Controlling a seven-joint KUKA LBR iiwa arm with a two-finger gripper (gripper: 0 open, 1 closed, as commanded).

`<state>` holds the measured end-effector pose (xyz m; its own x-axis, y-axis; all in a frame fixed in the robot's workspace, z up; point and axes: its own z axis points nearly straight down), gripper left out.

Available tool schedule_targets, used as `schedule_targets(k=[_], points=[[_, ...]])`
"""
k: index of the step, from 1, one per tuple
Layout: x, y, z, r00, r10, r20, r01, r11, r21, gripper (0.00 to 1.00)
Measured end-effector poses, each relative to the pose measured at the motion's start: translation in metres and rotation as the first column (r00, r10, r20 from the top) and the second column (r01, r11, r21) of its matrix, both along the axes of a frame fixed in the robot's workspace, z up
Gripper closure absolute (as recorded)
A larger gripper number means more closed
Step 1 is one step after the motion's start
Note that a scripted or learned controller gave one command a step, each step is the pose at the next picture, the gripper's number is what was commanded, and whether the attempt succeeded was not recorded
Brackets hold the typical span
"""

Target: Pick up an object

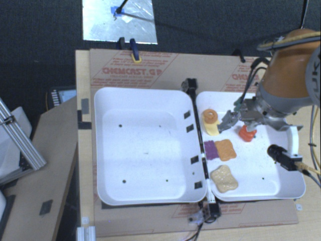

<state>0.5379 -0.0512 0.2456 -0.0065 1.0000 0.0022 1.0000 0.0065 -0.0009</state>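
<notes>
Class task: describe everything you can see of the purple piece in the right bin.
The purple piece is a small, flat, roughly rectangular block, matte, possibly foam or soft plastic. It lies flat on the floor of the right bin, close to the divider between the bins. Its right edge meets or slightly overlaps an orange flat piece. A yellow piece lies just above it, a tan lumpy piece below. Nothing grips it.

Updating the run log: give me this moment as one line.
gripper: over right bin, fingers unclear | held: nothing seen | nearest: yellow piece | orange-red piece beside wrist | left bin
</notes>
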Motion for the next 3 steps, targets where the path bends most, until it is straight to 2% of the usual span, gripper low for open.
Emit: schedule_targets(k=[1,2,3], points=[[0.003,-0.002,0.010,1.000,-0.001,0.005,0.001,1.000,-0.002,1.00],[0.001,0.058,0.099,1.000,0.004,0.011,-0.004,1.000,0.000,1.00],[-0.053,0.130,0.176,1.000,0.006,0.010,-0.006,1.000,0.002,1.00]])
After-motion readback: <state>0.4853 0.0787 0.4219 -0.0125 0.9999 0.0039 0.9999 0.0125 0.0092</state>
